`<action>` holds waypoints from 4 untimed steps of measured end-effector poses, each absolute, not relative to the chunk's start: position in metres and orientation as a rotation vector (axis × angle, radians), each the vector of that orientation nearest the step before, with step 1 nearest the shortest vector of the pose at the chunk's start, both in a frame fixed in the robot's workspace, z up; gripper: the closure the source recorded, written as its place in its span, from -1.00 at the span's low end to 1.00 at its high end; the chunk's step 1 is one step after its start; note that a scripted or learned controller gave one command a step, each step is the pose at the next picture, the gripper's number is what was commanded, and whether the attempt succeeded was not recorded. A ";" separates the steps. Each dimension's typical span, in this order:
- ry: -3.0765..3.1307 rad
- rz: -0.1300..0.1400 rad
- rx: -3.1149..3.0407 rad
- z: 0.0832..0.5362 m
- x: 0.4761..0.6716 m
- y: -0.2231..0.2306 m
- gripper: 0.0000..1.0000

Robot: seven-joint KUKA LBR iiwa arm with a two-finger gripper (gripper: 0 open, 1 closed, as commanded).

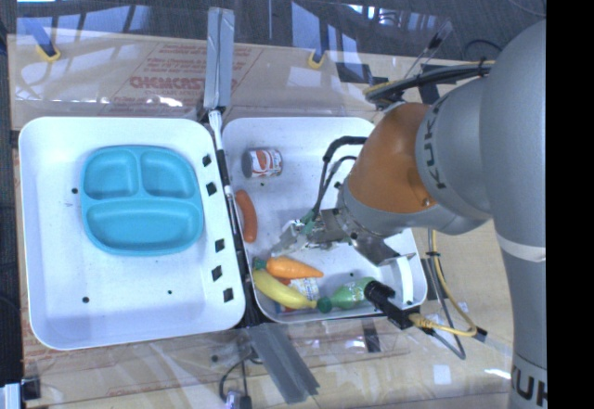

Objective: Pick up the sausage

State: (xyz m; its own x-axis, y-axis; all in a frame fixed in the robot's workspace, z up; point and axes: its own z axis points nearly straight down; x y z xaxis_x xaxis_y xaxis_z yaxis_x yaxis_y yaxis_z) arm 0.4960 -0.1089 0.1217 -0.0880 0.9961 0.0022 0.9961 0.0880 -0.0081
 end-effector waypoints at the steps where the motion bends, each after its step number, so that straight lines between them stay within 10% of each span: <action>1: -2.306 0.004 -2.128 0.191 0.581 -0.063 -1.00; 2: -2.383 0.004 -2.045 0.204 0.655 -0.039 -1.00; 3: -2.458 0.004 -1.954 0.172 0.656 -0.172 -1.00; 4: -2.524 0.005 -1.862 0.090 0.607 -0.111 -1.00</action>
